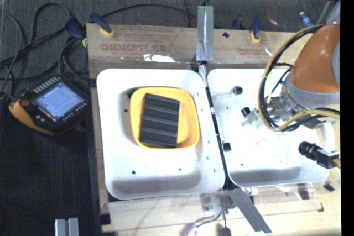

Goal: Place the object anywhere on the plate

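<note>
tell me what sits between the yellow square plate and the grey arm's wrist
In the camera view, the raised white rims where the two bins meet, then bare white floor of the right bin, separate the yellow plate from the wrist.

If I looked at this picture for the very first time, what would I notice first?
Probably the bright yellow square plate in the left white bin, with a dark grey ridged block lying flat on it. Next you would spot the big grey robot arm with its orange band over the right white bin, with yellow and black cables looped around its wrist.

A teach pendant (52,105) with cables (38,25) lies on the floor.
</note>
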Robot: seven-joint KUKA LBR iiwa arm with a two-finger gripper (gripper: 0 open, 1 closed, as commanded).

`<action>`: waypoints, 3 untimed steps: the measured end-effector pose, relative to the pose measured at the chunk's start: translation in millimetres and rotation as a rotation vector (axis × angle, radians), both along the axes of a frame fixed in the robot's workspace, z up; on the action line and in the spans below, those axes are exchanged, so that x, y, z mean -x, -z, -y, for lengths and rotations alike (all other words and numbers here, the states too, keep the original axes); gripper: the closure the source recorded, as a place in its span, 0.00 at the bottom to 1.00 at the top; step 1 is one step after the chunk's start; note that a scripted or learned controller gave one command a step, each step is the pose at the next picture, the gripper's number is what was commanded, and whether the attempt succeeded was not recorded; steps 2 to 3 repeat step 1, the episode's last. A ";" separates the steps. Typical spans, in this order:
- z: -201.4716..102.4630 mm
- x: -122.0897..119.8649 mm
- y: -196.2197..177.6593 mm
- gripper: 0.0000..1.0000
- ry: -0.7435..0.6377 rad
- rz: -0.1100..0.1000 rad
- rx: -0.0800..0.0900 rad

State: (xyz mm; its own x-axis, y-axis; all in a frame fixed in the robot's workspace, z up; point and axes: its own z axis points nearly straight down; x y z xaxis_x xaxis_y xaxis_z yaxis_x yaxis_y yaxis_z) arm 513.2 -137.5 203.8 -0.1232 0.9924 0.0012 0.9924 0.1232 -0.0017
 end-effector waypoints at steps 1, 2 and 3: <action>0.1 0.0 0.0 0.00 0.000 0.000 0.000; 0.1 0.0 0.0 0.00 0.000 0.000 0.000; 0.1 0.0 0.0 0.00 0.000 0.000 0.000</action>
